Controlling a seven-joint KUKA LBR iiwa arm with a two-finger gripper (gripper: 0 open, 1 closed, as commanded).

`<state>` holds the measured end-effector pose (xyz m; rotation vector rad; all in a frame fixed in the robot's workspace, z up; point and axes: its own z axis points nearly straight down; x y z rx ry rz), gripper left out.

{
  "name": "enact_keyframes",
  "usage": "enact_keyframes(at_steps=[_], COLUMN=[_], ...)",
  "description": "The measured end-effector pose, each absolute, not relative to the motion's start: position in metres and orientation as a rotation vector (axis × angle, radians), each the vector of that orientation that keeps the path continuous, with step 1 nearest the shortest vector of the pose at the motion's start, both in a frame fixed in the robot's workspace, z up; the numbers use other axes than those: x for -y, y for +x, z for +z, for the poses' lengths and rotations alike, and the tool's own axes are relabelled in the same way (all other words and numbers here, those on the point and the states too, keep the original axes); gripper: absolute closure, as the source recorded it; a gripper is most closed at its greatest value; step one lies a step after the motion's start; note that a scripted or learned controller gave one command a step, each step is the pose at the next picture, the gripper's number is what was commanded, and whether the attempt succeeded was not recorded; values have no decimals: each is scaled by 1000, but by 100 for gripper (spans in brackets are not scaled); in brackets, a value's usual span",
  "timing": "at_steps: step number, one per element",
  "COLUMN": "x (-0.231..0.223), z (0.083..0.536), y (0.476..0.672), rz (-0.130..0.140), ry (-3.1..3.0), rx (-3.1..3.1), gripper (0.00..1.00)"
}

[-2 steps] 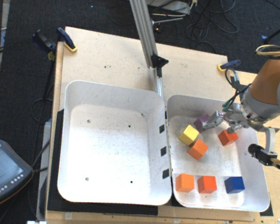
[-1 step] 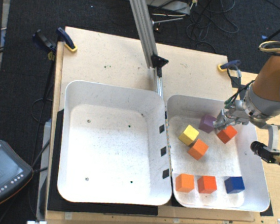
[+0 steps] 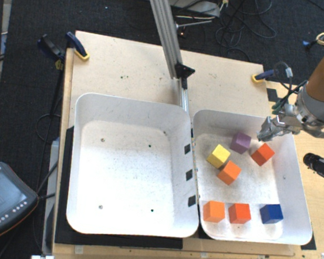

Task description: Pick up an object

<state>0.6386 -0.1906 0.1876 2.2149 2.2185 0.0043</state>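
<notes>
white bins point(image 3: 89, 146) hold purple point(image 3: 241, 142), yellow point(image 3: 219, 156), blue point(image 3: 271, 214), orange cubes point(image 3: 229, 172)

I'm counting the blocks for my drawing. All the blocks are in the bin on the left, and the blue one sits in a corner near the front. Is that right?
Not quite. The camera view shows all the blocks in the right bin, not the left bin. The blue block does sit near that bin's front corner.

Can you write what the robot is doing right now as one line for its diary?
gripper: above right bin, near purple cube and red-orange cube | holding: nothing seen
</notes>
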Motion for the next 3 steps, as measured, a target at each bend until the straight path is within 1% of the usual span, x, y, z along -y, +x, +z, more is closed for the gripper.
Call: enact_keyframes(at_steps=[1, 2, 3], x=[191, 142, 98], z=[242, 250, 244], y=[640, 640, 639], rz=[6, 4, 1], ry=[2213, 2213, 2215], rx=[-2218, -2229, -2229], gripper=[100, 100, 100])
